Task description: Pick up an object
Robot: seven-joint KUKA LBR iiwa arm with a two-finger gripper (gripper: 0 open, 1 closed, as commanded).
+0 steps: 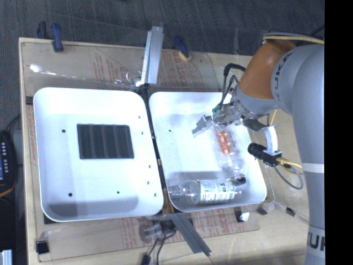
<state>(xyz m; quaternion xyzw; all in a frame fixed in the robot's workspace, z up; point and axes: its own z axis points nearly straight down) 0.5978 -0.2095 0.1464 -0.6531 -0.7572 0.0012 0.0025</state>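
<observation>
1. The claw [207,122] of the grey arm with the orange band [265,76] hung low over the right-hand shallow white bin [165,106], near that bin's far wall. Its silver tip pointed towards the bin's middle. Whether its two fingers were apart or together could not be told from this slanted view, and nothing could be seen between them.

2. The nearest thing to the claw was a small clear plastic bottle with an orange label [227,148]. It lay just beside the claw, on the side towards the camera and slightly towards the arm. Its long axis ran away from the claw towards the bin's near wall, with the dark cap at the far end from the claw.

3. A larger clear plastic bottle with a white printed label [205,191] lay well apart from the claw, along the bin's near wall. Its long axis ran crosswise to the smaller bottle's.

4. Judged from this, the orange-labelled bottle was the likelier target. The claw would need to shift a little along that bottle's length and close across its narrow width.

5. The left-hand shallow white bin [55,148], on the side of the claw away from the arm, held only a dark ribbed rectangular panel [105,141]. Both bins rested on the table [83,54].
</observation>
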